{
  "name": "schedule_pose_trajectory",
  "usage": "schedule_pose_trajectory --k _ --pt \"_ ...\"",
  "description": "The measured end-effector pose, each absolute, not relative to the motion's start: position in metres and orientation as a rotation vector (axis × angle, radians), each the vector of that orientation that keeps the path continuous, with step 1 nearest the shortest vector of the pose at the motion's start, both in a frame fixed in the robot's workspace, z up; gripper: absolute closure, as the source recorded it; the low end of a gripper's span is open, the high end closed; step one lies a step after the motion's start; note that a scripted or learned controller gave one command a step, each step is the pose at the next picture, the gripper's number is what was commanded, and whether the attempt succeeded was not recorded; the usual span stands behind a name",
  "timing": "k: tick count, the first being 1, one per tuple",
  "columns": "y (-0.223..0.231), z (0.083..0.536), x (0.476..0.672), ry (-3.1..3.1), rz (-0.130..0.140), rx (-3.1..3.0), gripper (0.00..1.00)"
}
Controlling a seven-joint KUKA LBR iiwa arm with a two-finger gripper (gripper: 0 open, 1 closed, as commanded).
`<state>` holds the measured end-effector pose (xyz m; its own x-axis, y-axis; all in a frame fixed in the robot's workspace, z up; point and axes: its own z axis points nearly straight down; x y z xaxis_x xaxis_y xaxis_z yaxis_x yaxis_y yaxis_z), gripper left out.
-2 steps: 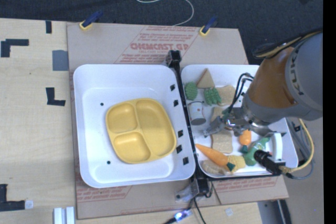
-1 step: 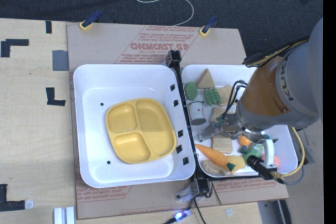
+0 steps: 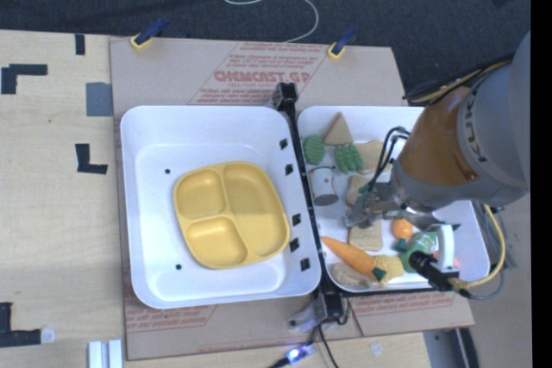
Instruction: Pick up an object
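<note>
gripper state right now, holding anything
gripper: down in the right bin among the toy food; cannot be told whether it is open, closed or holding anything.

The left bin offers open white floor around the yellow divided plate, which lies near its middle; the widest bare strip runs along its top wall. The right bin is crowded: a tan wedge, green pieces, a grey cylinder, a carrot and a tan slab lie close together, leaving only narrow gaps. The arm covers that bin's right half, and the tool hangs over the slab. The black divider stands between the bins.
</note>
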<state>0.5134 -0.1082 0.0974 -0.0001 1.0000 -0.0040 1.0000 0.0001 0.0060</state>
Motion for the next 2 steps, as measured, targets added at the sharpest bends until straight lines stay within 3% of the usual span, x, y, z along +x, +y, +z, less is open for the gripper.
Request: schedule_pose_trajectory --k 2 --pt "-0.110 0.221 0.518 2.220 0.003 2.217 1.00"
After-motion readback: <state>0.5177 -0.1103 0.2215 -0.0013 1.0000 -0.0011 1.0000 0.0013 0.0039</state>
